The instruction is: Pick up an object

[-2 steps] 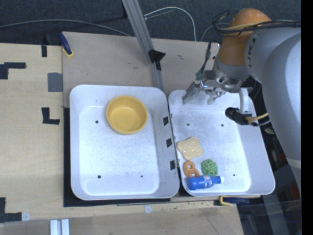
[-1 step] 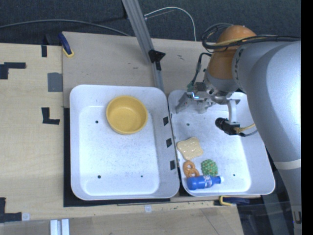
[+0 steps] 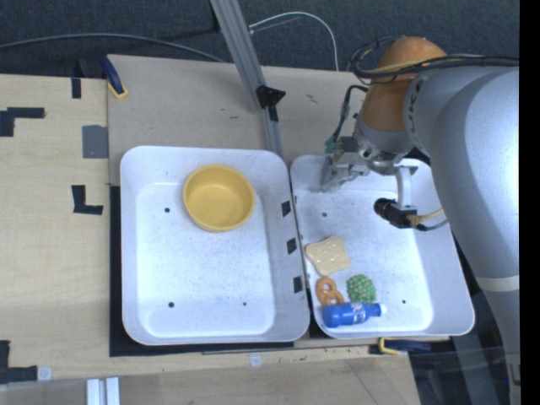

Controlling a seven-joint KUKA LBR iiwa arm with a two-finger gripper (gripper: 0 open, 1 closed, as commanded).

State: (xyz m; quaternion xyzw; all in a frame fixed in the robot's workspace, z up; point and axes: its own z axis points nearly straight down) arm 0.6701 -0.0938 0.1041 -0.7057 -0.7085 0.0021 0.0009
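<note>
My gripper [image 3: 336, 174] hangs over the far left corner of the right bin [image 3: 422, 251], open, with nothing between its fingers. Well in front of it, in the same bin, lie a tan slice of toast [image 3: 327, 256], a small pretzel [image 3: 329, 292], a green knobbly piece [image 3: 361, 288] and a blue bottle [image 3: 353, 313] on its side along the near wall. A yellow bowl [image 3: 219, 197] stands upright in the left bin [image 3: 152, 294], toward its far side.
The grey arm and its orange band [image 3: 396, 83] cover the right bin's far right part. A slanted metal pole [image 3: 245, 49] runs down to the gap between the bins. A black connector with cable [image 3: 398, 212] hangs beside the wrist.
</note>
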